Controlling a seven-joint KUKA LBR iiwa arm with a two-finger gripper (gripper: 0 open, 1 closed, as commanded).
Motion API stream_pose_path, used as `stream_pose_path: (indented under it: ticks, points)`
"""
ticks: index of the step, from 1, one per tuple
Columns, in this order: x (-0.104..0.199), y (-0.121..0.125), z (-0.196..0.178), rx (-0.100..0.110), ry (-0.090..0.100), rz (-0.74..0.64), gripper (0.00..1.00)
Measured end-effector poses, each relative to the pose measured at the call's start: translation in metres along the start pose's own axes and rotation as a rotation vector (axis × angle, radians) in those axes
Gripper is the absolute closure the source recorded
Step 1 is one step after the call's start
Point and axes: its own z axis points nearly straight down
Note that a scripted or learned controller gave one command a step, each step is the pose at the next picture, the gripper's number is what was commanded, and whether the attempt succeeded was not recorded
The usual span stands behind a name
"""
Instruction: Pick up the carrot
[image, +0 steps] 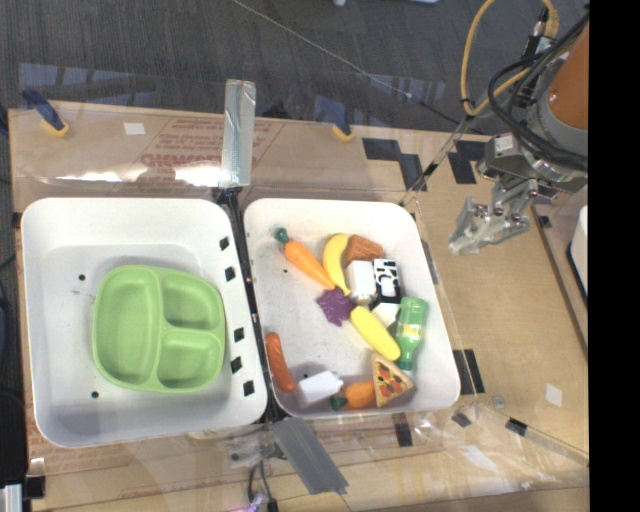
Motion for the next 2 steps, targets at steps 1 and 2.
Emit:
stream_pose_path:
  ticks: [1,2]
  points:
    - [0.010,0.034,-0.018,-0.002,0.000,-0.256,1.00]
    - [0.014,0.047,0.070,-0.005,-0.003,-0.612,1.00]
